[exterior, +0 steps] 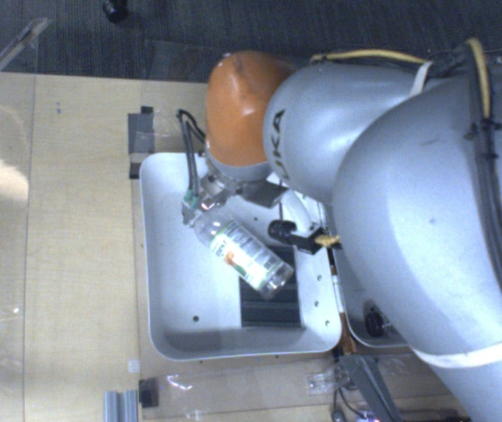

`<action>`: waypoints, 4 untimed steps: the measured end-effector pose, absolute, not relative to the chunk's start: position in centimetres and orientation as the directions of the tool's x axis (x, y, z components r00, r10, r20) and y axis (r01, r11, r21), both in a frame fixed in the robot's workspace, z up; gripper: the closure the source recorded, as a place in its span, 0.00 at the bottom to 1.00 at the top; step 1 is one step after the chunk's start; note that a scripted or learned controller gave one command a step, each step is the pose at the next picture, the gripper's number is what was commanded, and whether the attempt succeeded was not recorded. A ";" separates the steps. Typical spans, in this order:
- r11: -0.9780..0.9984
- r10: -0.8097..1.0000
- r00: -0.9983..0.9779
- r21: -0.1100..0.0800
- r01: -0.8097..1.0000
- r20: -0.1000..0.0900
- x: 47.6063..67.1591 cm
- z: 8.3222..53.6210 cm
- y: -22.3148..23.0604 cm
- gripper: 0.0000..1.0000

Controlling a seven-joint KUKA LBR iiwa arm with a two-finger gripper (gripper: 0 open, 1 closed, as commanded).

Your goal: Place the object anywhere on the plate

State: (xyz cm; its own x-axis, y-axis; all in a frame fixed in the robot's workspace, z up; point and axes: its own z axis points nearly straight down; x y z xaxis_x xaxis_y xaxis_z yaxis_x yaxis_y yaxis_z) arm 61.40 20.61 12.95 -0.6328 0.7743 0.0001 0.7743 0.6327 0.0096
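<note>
Bottle (243,255) lies tilted in left bin (171,323); tool's (200,202) grip cannot be told.

The arm (338,139) bore dark lettering on its grey shell beside the orange band, reading "KUKA" in part, turned sideways. The bottle (243,255) carried a label with orange and green marks, its print too small to read.
</note>
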 end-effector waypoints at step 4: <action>0.959 0.285 -0.959 0.020 0.284 -0.008 59.5 19.0 17.9 1.00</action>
